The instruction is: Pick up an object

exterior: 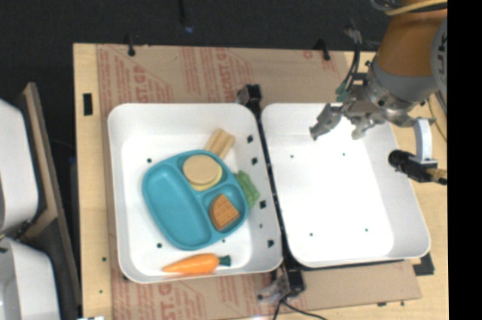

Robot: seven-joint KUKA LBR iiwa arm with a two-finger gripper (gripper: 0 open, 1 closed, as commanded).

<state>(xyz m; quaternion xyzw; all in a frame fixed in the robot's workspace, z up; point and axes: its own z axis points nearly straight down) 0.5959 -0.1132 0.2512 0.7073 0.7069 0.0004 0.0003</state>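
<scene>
My gripper (343, 126) hangs over the far edge of the right bin (339, 236), its two fingers spread apart with nothing between them. In the left bin (132, 138) lies a blue divided tray (177, 205) holding a round tan cookie (202, 170) and a brown waffle-like piece (224, 212). A wooden block (220, 142) rests by the tray's far edge. A green piece (248, 190) lies at the tray's right side. An orange carrot (194, 263) lies along the bin's near wall.
The grey arm with its orange band (410, 17) comes in from the upper right. A black fitting (410, 162) sits at the right bin's right rim. A black clamp (249, 95) stands where the two bins meet at the back.
</scene>
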